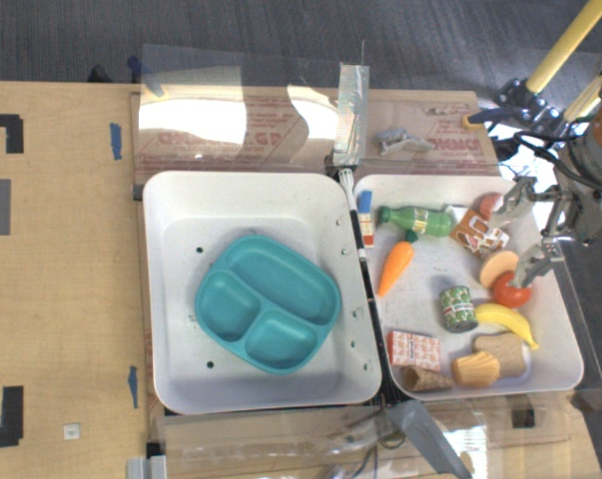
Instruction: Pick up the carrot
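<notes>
The carrot, orange with a green top, lies tilted in the left part of the right bin, just below a green bottle. My gripper hangs over the right side of that bin, well to the right of the carrot. Its two metal fingers stand apart, and it is open with nothing held between them. One fingertip is close above a red tomato.
The right bin also holds a green can, a banana, a red-and-white box, bread pieces and an orange carton. A teal divided plate lies in the left bin.
</notes>
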Action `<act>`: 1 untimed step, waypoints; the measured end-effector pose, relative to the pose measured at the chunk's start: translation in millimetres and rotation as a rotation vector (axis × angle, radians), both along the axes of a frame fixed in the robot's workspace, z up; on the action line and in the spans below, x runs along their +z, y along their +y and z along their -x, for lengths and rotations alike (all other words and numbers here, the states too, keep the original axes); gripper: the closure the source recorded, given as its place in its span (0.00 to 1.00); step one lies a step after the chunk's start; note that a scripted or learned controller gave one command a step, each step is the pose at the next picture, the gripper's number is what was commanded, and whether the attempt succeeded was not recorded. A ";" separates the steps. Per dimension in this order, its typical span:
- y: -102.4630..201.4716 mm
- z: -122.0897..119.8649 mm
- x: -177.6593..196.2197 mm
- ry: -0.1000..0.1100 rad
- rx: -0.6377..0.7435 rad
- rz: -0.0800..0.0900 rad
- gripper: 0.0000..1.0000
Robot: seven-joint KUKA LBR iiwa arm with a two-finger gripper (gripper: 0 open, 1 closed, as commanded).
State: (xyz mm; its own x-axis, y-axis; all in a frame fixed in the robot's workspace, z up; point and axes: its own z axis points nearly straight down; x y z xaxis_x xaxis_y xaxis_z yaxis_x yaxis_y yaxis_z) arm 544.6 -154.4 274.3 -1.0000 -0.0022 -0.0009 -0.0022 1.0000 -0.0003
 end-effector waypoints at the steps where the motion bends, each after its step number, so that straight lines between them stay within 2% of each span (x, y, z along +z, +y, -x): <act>1: 50.7 12.2 -171.8 -0.013 -0.235 -0.001 0.00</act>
